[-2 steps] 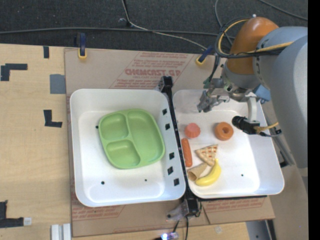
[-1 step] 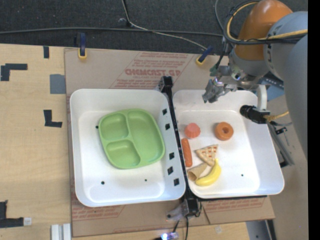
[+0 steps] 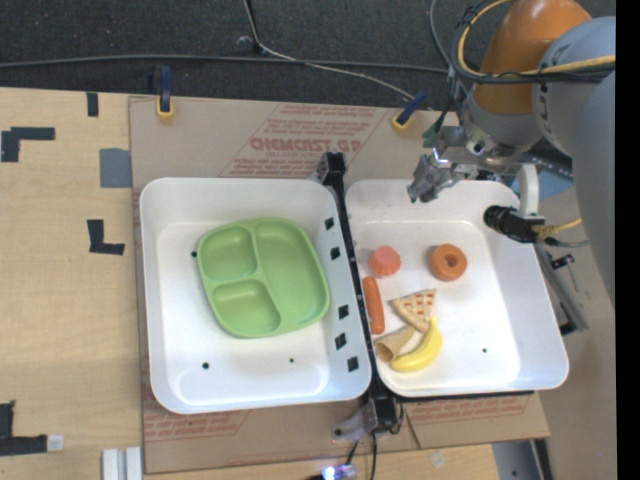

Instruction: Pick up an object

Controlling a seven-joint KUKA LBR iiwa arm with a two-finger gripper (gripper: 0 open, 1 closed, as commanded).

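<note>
The right bin (image 3: 520, 368) holds toy food. There is a small orange donut (image 3: 448, 262) with a hole in the middle, lying flat near the middle of the bin. To its left sits a short pink-red round piece (image 3: 386, 261). Below that lies a thin red-orange hot dog (image 3: 373, 304). It is long and points up and down in the view, close beside the bin's left wall. Next to it is a tan pizza slice (image 3: 416, 309) with its wide edge up and to the right. A yellow banana (image 3: 420, 351) curves under the slice, and a small brown piece (image 3: 392, 344) touches the banana's left end.

The claw (image 3: 429, 182) hangs over the top left corner of the right bin, well apart from the food. I cannot tell if it is open or closed, and nothing shows between its tips.

The right half and the bottom of this bin are bare white floor. The left bin (image 3: 170, 218) holds a green tray (image 3: 262, 276) with three parts.
</note>
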